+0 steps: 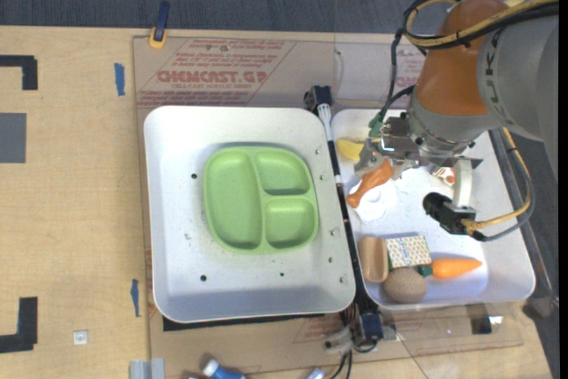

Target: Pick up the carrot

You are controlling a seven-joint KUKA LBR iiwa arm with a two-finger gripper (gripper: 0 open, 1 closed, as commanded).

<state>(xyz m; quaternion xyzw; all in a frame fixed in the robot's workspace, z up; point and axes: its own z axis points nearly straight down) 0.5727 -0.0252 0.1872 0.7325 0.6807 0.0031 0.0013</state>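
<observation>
A slim orange carrot (369,184) hangs tilted in the right bin (510,280), near its left wall. Its upper end sits between the fingers of my gripper (387,157), which is shut on it; its lower end points down-left towards the bin floor. A second, fatter orange carrot (456,267) with a green stub lies flat near the front of the same bin, well apart from the gripper. The grey arm with its orange band (461,67) reaches in from the upper right and hides the back of the bin.
The left bin (169,217) holds a green divided plate (260,197). In the right bin lie a yellow item (350,148), a tan bread piece (373,258), a small patterned box (407,250), a brown round lump (406,285) and a white-red item (462,179).
</observation>
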